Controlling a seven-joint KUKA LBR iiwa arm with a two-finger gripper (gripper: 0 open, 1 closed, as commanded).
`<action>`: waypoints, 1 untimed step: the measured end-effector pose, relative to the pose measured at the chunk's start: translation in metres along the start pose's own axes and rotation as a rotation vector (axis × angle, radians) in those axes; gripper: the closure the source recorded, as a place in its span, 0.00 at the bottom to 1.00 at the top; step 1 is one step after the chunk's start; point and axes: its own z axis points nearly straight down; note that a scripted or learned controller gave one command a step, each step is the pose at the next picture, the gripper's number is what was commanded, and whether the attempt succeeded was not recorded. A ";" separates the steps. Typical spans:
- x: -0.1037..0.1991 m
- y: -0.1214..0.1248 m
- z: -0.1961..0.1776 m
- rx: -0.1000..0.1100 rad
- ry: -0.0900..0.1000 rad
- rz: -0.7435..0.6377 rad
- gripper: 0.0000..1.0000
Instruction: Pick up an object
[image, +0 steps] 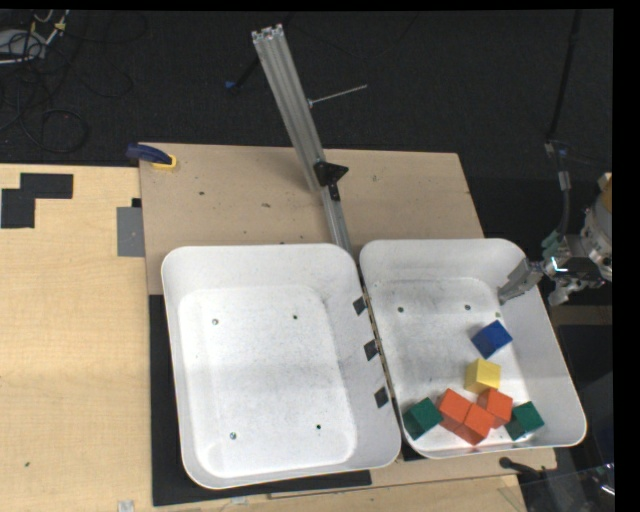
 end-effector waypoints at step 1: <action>0.000 0.001 -0.003 -0.005 -0.001 -0.001 0.00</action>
